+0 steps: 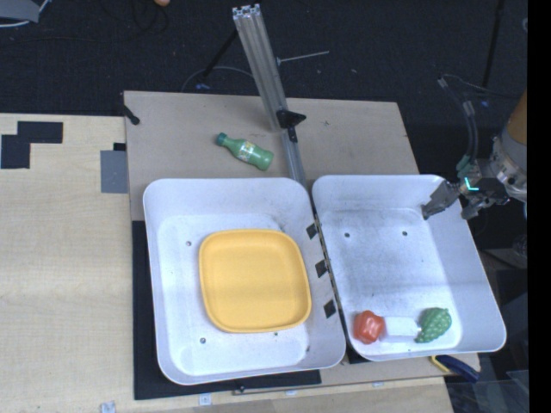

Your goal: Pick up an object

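Although the gripper (448, 198) was in view at the upper right edge of the right bin (396, 256), its fingers were too small and dark to tell whether they stood open or closed; nothing was seen between them. It hung over the bin's rim, well apart from the candidate objects, so no grasp was judged to be under way.

The right bin held three items, grouped along its near wall: one red object (368, 326), one white object (398, 327) and one green knobbly object (433, 324). The white one touched the green one and lay just beside the red one; this crowding near the wall would probably hinder a clean grasp.

The left bin (172, 231) held one yellow plate (255, 280), lying flat near its centre.

Outside the bins, one green bottle (245, 151) lay on its side on the bench (362, 136), beside one slanted aluminium rail (265, 58).
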Motion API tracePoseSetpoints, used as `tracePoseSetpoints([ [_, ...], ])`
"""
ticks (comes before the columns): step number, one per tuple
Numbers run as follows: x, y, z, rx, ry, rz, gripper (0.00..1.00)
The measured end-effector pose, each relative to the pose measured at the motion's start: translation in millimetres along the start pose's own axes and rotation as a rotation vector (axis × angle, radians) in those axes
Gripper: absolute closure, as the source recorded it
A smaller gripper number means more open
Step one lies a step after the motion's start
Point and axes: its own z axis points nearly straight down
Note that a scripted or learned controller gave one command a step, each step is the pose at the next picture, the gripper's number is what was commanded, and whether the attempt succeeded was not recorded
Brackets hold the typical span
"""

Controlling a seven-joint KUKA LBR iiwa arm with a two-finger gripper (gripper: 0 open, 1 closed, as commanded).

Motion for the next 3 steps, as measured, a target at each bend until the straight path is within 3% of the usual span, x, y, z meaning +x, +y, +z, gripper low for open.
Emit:
tracePoseSetpoints([
  [1,0.0,0.0,0.0,0.0,0.0,0.0,0.0],
  [3,-4.1,7.9,104.6,0.005,0.001,-0.001,0.0],
])
